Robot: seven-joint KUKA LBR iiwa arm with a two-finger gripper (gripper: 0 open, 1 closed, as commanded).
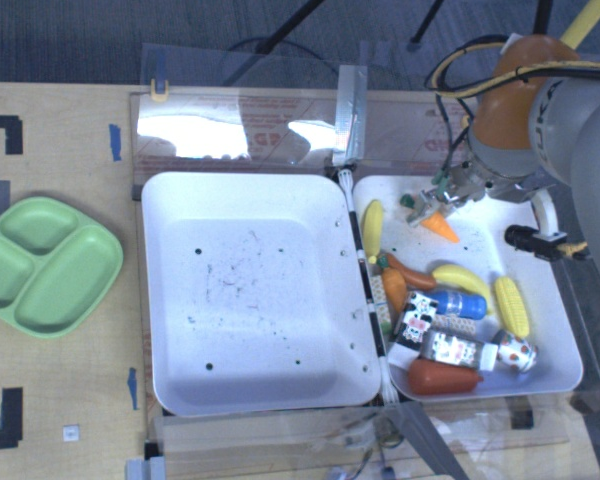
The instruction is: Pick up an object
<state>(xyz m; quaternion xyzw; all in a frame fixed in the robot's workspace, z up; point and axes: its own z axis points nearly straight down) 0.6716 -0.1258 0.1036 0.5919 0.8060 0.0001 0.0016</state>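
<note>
The right bin [565,358] holds a jumble of toy food. A small orange wedge [441,229] lies near its back, and my gripper [432,200] hangs just above and behind it, at the bin's far middle. A yellow banana [373,226] lies along the left wall. Further forward are an orange carrot [407,272], a second banana [461,278], a corn cob [512,306], a blue bottle [461,305], a cow-patterned carton [416,320], a white bottle [462,350] and a red sausage [442,377]. Nothing visibly hangs from the gripper.
The left bin [180,208] is a white tray with small scuffs on its floor. A green divided plate [46,264] sits on the wooden bench at far left. The grey arm with its orange band [515,93] and cables looms over the right bin's back corner.
</note>
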